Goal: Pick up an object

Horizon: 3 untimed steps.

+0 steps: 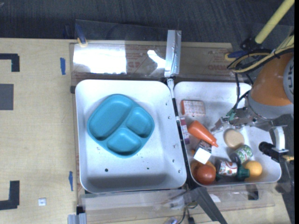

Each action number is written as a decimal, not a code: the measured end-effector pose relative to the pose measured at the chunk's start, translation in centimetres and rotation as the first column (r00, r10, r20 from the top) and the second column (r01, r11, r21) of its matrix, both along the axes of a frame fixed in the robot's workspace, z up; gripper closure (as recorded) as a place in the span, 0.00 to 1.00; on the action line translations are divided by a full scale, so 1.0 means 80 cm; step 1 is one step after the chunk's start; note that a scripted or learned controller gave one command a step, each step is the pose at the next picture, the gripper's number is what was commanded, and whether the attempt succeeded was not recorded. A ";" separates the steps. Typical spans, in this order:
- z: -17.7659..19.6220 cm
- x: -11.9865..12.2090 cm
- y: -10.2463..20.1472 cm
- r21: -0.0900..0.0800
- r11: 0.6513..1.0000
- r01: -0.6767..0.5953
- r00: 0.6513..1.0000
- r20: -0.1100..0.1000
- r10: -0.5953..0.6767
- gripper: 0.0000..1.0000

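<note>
target: round tan disc-shaped toy, plastic-looking, in the right white bin, just right of the orange toy carrot; my pick, since the task names no one object
handling: judged light, stiff, smooth and a bit slippery; not fragile; could skid out of a pinch
grasp point: judged best across its round edge from above, where its top and right sides look clear
neighbours: green-labelled small can just below-right of the carrot, nearly touching the disc; dark bottle with red label lying flat below the carrot; red toy tomato and white cube below the carrot; orange ball far right of it; pink-red flat packet above the carrot
clutter risk: judged tight on the disc's lower side
arm pose: grey arm with orange band reaches in from the right of the carrot, wrist over the bin's right part
gripper: metal parts just above the disc; how far open cannot be told; nothing seen held
left bin: holds blue three-compartment tray, well left of the carrot
</note>
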State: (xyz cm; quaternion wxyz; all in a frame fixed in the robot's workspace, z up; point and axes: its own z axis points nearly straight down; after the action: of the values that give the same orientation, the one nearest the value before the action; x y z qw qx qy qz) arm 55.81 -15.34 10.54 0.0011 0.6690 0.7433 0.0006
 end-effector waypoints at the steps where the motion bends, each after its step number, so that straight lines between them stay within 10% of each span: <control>1: -0.020 -0.017 -0.069 0.006 1.000 -0.004 1.000 0.009 0.004 0.00; 2: -0.022 -0.028 -0.002 0.002 0.978 0.211 0.978 0.003 -0.211 0.00; 3: -0.010 -0.027 -0.004 0.000 0.977 0.214 0.977 0.008 -0.214 1.00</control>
State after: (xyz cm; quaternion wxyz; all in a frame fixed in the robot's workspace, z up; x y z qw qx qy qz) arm 53.65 -15.66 9.78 0.0044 0.7450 0.6671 0.0026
